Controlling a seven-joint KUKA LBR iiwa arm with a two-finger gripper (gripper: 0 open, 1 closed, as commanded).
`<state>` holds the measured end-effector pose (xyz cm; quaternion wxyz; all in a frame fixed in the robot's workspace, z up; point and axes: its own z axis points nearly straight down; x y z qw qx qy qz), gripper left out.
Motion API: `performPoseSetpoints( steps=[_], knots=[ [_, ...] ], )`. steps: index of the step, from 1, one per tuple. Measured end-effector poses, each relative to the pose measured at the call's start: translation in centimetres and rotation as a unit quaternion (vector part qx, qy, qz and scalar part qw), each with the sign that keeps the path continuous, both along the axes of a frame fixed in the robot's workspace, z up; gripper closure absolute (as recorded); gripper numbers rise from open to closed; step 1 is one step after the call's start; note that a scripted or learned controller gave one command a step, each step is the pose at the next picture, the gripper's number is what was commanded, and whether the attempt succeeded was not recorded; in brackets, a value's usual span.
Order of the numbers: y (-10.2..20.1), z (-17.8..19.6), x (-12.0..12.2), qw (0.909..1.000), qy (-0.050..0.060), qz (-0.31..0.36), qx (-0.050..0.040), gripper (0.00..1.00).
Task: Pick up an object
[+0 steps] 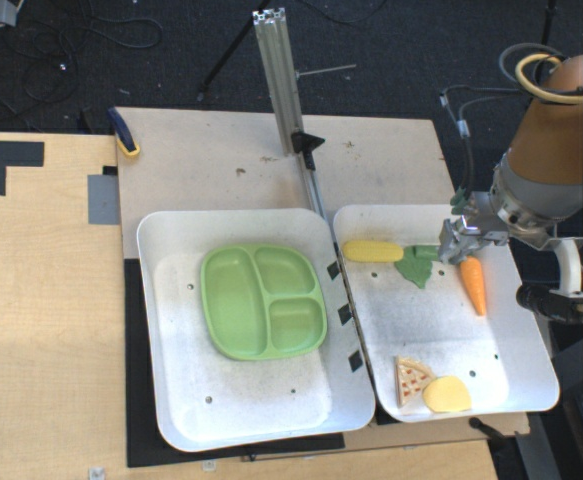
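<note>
The end effector is seen low over the right bin, at the bin's far side. Whether it is open or closed cannot be told, and nothing can be confirmed as held.

Places are given from the end effector. The carrot is found just below and slightly right of it, its top close to the end effector, its long axis running toward the bin's near right corner. A green leaf piece lies just to the left, and the corn further left, lying crosswise. The pizza slice and lemon rest well apart, near the front wall.

The carrot is judged the nearest candidate.
</note>
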<state>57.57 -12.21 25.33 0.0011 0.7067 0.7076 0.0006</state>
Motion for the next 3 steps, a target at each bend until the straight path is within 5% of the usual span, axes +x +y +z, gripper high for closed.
performPoseSetpoints(
  steps=[3],
  knots=[
    [14.5,-1.5,-4.2,1.0,0.003,0.002,0.0015,1.0]
  ],
)
